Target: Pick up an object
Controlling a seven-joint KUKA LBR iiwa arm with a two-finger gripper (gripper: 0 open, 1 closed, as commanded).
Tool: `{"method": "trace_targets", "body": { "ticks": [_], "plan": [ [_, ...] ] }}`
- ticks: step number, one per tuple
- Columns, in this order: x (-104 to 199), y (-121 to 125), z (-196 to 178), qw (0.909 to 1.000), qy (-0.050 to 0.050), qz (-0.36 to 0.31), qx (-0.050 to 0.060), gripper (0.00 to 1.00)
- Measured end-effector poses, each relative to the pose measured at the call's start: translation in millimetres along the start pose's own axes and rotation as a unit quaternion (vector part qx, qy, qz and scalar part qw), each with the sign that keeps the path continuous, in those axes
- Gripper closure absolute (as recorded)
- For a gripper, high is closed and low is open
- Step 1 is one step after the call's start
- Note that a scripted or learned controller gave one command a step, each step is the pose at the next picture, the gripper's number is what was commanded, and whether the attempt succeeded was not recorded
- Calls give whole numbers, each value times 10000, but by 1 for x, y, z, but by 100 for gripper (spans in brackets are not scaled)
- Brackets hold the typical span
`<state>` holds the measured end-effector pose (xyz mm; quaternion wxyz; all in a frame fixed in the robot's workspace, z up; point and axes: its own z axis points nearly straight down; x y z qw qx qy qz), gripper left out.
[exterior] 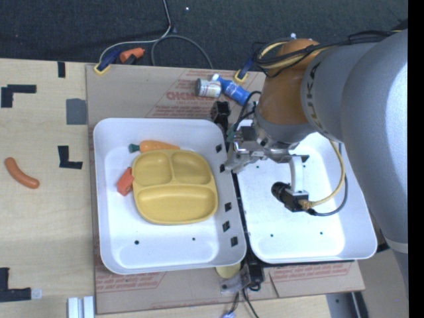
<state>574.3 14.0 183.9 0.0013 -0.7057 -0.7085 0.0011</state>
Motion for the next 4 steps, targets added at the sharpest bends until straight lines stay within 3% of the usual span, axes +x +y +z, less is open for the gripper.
{"method": "trace_targets", "body": {
  "ticks": [1, 2, 3, 4],
  "plan": [
    [-69, 10, -18, 10000, -14, 42, -20, 100],
    [-7, 5, 1, 10000, -3, -1, -8, 100],
    [-49, -9, -57, 10000, -5, 25, -29, 100],
    [18, 12, -21, 10000, -4, -3, -6, 100]
  ]
}}
